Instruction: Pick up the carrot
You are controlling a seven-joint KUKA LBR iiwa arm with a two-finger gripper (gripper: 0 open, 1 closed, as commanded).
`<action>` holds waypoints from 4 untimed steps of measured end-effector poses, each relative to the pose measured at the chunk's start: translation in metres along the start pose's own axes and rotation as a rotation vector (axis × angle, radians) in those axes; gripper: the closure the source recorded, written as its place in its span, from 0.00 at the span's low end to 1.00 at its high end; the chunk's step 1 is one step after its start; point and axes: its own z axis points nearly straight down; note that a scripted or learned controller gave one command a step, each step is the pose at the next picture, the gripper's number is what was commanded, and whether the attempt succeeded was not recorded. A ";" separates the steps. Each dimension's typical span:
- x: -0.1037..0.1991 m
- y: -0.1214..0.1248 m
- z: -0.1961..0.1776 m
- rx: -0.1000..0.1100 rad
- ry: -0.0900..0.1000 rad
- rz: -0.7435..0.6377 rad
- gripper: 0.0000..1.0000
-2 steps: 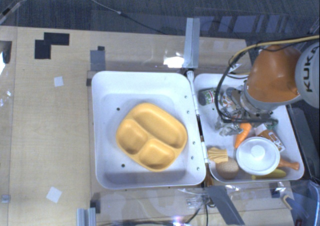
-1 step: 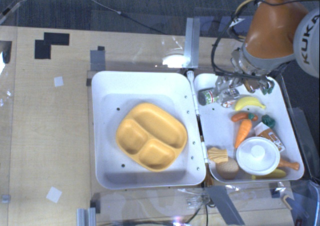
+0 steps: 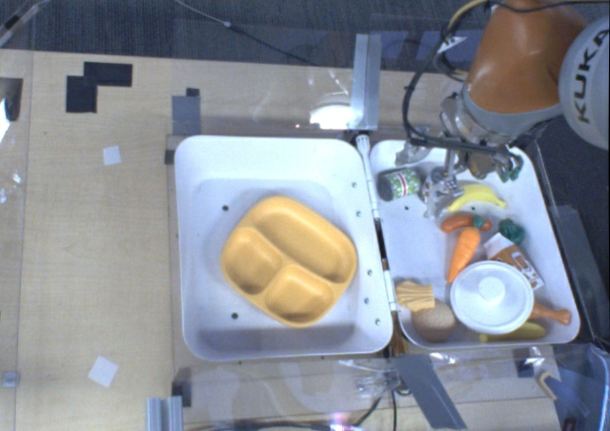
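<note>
The carrot (image 3: 463, 251) is seen lying in the right bin (image 3: 416, 246), tip pointing down and to the left, crowded on all sides. A banana (image 3: 477, 197) lies just above it, a small red-orange piece (image 3: 457, 223) touches its top, and a white bowl (image 3: 491, 296) sits just below its tip. A can (image 3: 400, 183) lies near the bin's upper left, a brown potato-like item (image 3: 434, 321) at the lower left. The left bin (image 3: 195, 257) is occupied by a yellow divided plate (image 3: 289, 258). The gripper (image 3: 456, 174) is held above the banana and can; whether its fingers are open cannot be told, being blurred against clutter.
</note>
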 end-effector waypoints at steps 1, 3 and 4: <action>0.089 -0.011 0.082 -0.002 0.011 0.105 0.00; 0.056 -0.013 0.084 0.006 -0.009 0.077 1.00; 0.056 -0.013 0.084 0.006 -0.008 0.077 0.00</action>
